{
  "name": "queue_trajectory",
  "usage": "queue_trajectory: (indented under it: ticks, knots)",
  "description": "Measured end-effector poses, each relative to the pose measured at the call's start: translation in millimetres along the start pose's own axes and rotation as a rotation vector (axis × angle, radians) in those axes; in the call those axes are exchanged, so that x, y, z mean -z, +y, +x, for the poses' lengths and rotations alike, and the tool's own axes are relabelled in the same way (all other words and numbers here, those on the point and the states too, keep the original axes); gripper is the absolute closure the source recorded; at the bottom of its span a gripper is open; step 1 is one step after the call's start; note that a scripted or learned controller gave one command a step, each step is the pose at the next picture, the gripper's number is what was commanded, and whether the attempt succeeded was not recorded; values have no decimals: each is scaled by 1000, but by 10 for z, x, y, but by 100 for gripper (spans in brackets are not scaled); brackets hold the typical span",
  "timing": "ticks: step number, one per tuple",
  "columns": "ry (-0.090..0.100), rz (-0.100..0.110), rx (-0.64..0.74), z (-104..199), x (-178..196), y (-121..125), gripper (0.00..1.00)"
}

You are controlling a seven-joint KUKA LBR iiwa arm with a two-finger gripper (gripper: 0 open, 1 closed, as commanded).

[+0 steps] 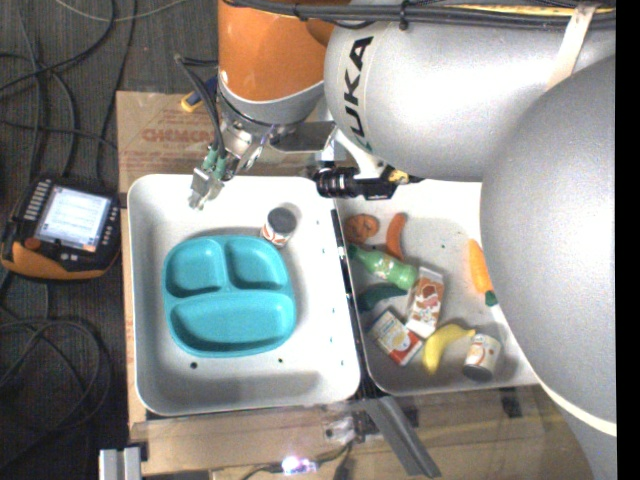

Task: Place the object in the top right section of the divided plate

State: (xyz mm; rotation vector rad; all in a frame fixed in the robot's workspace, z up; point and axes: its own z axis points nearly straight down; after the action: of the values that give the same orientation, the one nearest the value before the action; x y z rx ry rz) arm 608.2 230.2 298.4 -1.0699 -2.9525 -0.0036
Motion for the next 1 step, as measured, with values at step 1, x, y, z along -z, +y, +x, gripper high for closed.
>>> queue_trajectory:
  ticks: [1]
  knots:
    - [0, 3, 334, 107, -1276, -156, 100]
